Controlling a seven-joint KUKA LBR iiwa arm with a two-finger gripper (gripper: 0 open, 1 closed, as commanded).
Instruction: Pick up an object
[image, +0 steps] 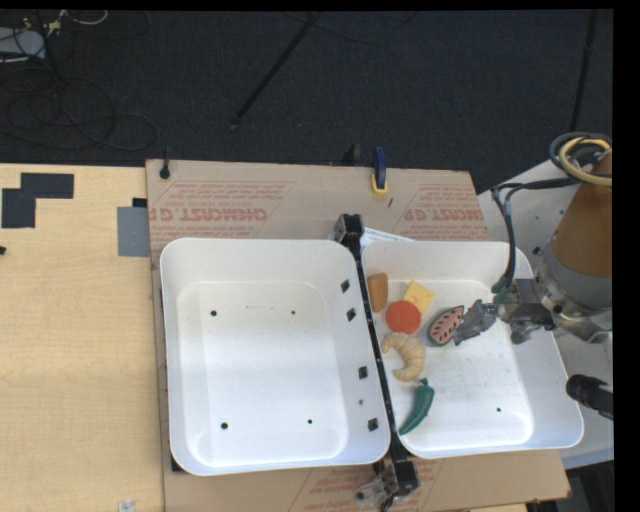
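Currently we log the pick as not yet done: nothing is lifted, and every item lies on the floor of the right bin (520, 425). The gripper (478, 322) sits low in that bin, touching or just beside the watermelon slice (445, 325), a red wedge with dark seeds and a green rind. Whether the jaws are spread or closed we cannot tell. Beside the slice lie a red tomato (404, 317), a yellow cheese wedge (418, 296), a croissant (405, 355) and a green pepper (418, 404). Left bin (260, 350) untouched. Remaining: close, lift, confirm hold.
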